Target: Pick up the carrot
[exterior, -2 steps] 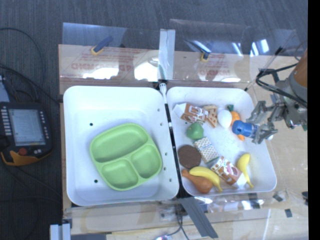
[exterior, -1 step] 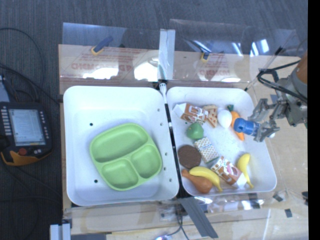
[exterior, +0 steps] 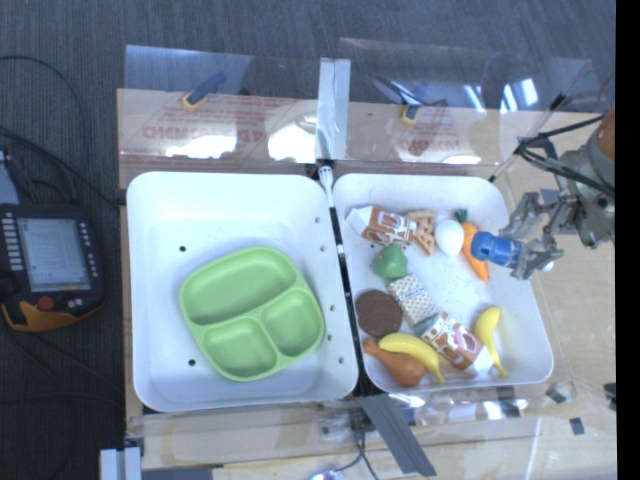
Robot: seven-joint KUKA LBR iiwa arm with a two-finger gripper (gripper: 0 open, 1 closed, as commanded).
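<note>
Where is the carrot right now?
The carrot lies in the right bin, near its far right side, between the white egg and a blue object.

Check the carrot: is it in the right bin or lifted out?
In the bin. The carrot lies on the right bin floor near its far right side, beside a blue item, with the gripper close by.

The bench is viewed from a single fixed camera mounted above it and directed downward at a slant. Both bins are framed side by side near the centre: the left bin (exterior: 150, 298) and the right bin (exterior: 525, 318). A strip of dark carpet (exterior: 300, 8) is included along the top, and a teach pendant (exterior: 45, 258) at the left edge. The arm (exterior: 600, 183) is admitted from the right margin. The scene is taken at moderate distance.
</note>
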